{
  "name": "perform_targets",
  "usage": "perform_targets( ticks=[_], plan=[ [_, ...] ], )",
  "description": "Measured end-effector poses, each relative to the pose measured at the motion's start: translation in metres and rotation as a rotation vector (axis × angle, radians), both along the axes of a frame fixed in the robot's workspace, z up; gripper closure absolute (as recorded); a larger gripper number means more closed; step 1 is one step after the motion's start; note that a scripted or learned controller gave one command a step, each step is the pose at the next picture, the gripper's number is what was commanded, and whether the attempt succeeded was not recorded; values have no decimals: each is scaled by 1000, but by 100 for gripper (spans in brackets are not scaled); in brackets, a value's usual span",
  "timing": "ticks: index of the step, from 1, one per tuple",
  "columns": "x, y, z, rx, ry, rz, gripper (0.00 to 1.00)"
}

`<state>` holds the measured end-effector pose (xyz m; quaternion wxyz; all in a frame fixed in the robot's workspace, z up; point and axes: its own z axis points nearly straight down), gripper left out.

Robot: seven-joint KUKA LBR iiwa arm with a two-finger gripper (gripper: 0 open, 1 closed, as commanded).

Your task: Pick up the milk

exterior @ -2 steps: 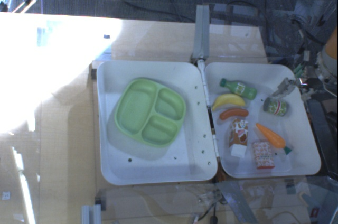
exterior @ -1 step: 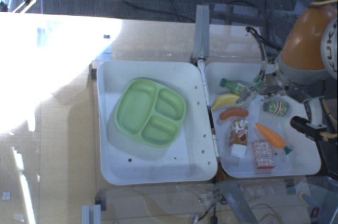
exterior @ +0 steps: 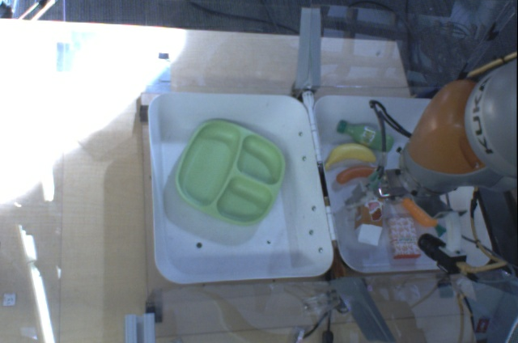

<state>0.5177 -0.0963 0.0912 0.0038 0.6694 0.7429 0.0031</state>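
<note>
The milk (exterior: 402, 239) looks like a small red-and-white carton lying flat in the right bin (exterior: 348, 256), near its front wall. My gripper (exterior: 380, 188) hangs below the arm's orange band (exterior: 443, 131), over the middle of the right bin. It is above a brown packet (exterior: 371, 212) and a little behind and left of the milk. Nothing can be seen held in it.
The right bin also holds a green bottle (exterior: 361, 131), a banana (exterior: 351, 153), a red sausage (exterior: 354, 174), a carrot (exterior: 417, 212) and a white block (exterior: 369, 235). A green divided plate (exterior: 231, 170) lies in the left bin (exterior: 174, 252).
</note>
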Motion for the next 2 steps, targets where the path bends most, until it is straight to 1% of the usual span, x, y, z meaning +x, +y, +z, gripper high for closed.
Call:
perform_targets(
  ticks=[1, 2],
  plan=[
    [2, 1, 11, 0, -5, 1, 100],
    [25, 61, 94, 0, 4, 121, 100]
  ],
)
